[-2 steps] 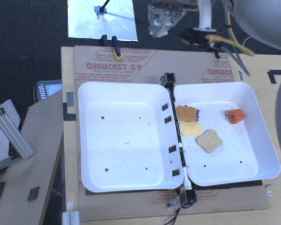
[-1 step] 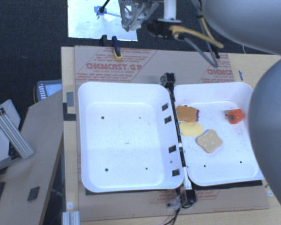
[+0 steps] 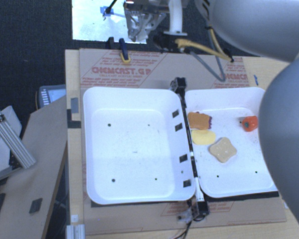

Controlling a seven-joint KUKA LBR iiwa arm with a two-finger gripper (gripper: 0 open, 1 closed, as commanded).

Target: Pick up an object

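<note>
Camera view reads red "CHEMCAST" on the board (image 3: 120,71) (fingers (image 3: 138,26) above it; grip state unclear).

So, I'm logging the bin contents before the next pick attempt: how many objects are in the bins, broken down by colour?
Orange-brown: 1, the block in the right bin
Yellow: 1, the flat piece
Tan: 1, the toast-like piece
Red-orange: 1, the small round item
Total: 4, all in the right bin

Two bins sit side by side on the tabletop (image 3: 74,183). The right bin (image 3: 239,183) holds a biscuit (image 3: 223,150), a chip (image 3: 203,137), a cake piece (image 3: 199,120) and a tomato (image 3: 248,123).
</note>
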